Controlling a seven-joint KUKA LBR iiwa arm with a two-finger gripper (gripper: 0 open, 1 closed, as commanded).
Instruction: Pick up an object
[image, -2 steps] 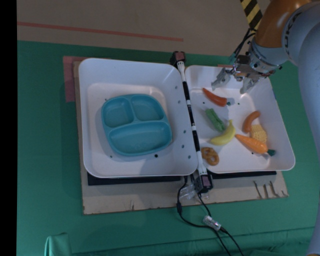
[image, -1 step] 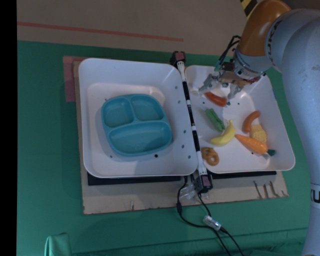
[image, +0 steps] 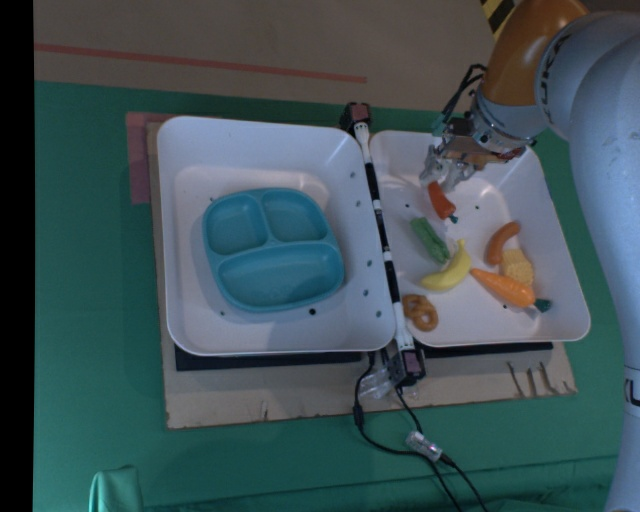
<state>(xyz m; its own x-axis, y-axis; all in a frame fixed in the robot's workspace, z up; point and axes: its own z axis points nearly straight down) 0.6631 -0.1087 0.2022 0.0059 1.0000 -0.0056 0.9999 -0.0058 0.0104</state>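
Two white bins sit side by side on the desk. The left bin (image: 190, 160) holds one teal divided plate (image: 272, 248). The right bin (image: 560, 300) holds seven toy foods: red pepper (image: 441, 200), green pod (image: 430, 239), banana (image: 450, 271), sausage (image: 501, 240), corn (image: 517, 265), carrot (image: 507, 288), pretzel (image: 421, 311). The end effector (image: 447, 172) hangs just above the red pepper; I cannot tell how it is set.

One fixed camera looks down at a slant from above on the green-covered worktop (image: 90, 300), far enough to take in both shallow white plastic bins (image: 190, 330), left and right.
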